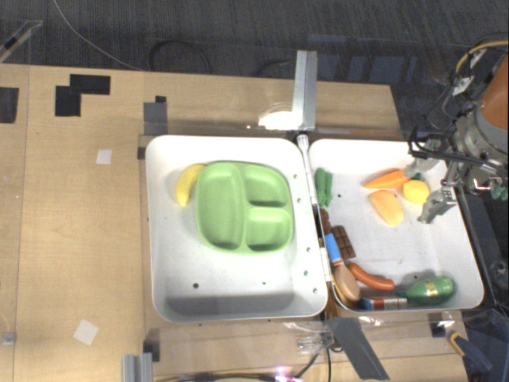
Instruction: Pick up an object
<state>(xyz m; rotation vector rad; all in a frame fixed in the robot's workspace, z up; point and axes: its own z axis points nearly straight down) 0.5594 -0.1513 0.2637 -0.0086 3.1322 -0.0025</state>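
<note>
Pincer (440,201) of the grey arm is hanging over the right edge of the right shallow white bin (445,253), just beside the small yellow lemon-shaped object (416,191); whether it is open or closed cannot be told. An orange carrot-shaped object (386,179) and a pale orange wedge (387,208) are lying next to the lemon shape. A green compartment plate (242,205) is occupying the left white bin (171,253), touching a yellow banana (188,183).
</note>
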